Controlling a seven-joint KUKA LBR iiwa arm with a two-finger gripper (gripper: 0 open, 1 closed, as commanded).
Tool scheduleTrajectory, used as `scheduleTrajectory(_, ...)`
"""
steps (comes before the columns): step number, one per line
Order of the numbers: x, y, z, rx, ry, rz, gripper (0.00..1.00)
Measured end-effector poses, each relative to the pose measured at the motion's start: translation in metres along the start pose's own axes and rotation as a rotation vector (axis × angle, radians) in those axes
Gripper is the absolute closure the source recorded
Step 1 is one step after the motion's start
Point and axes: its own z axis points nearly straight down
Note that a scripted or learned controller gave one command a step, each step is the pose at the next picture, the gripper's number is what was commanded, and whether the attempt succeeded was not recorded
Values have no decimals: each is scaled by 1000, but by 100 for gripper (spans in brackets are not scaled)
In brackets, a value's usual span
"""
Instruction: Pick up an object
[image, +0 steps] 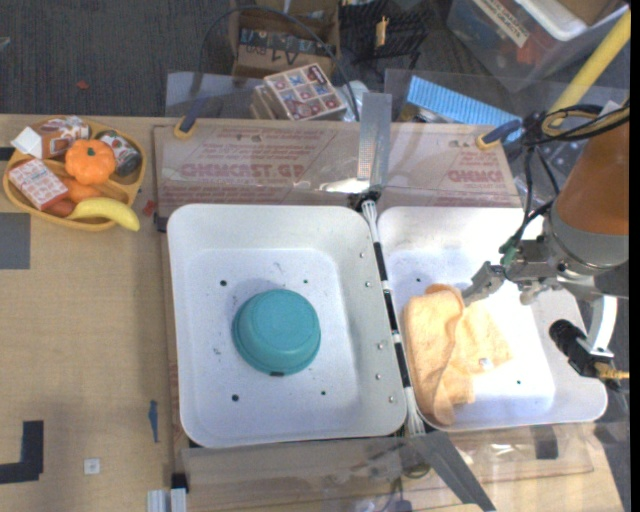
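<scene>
A crumpled yellow-orange cloth (452, 345) lies in the left half of the right bin (570, 400). A teal bowl (277, 331) sits upside down near the middle of the left bin (200, 250). The grey arm with its orange band reaches in from the right over the right bin. My gripper (482, 282) points left and down, its tip right at the cloth's upper right edge. Nothing can be seen held in it.
A tray of toy fruit (75, 180), with a pumpkin and a banana, sits at the bench's far left. Cardboard panels (260, 165) stand behind the bins. Cables (550, 130) hang near the arm at the upper right. A black part (572, 346) of the arm hangs over the right bin's right side.
</scene>
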Motion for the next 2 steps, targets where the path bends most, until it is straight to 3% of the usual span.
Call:
scheduleTrajectory(1,9,45,106,-16,-4,-84,0)
scheduleTrajectory(2,7,46,95,-20,-3,-79,100)
